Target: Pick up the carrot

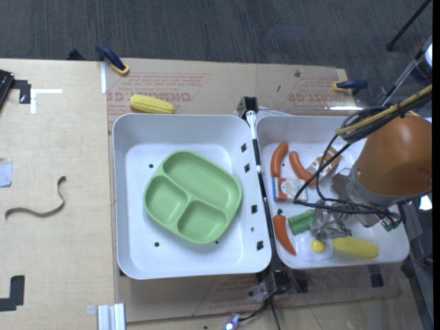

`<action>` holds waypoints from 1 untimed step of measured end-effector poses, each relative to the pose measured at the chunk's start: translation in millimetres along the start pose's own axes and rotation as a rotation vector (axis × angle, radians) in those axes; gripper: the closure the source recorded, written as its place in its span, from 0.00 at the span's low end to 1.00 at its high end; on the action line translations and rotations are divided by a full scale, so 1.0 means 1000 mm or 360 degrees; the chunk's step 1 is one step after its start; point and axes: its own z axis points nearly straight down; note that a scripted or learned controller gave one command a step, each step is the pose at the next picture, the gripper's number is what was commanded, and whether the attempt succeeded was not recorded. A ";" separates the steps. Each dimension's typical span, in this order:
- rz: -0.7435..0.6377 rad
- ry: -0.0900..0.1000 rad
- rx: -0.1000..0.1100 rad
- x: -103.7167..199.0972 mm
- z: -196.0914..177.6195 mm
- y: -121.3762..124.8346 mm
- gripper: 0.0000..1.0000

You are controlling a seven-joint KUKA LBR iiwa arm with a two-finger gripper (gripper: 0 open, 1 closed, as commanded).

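Hovering: gripper (328,227) low in the right bin (385,258); finger state unclear behind cables
Carrot (283,233): lying at the right bin's left wall, just left of the gripper
Left bin (130,253): green plate (192,196)

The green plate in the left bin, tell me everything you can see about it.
The green plate is a pale green divided tray with rounded corners, plastic by its look, with three compartments: one long and two smaller. Nothing lies in them. It lies flat, right side up and turned at an angle, on the floor of the left bin, about in the middle, apart from the walls.
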 end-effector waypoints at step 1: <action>0.0003 -0.0007 0.0002 -0.002 -0.009 0.000 1.00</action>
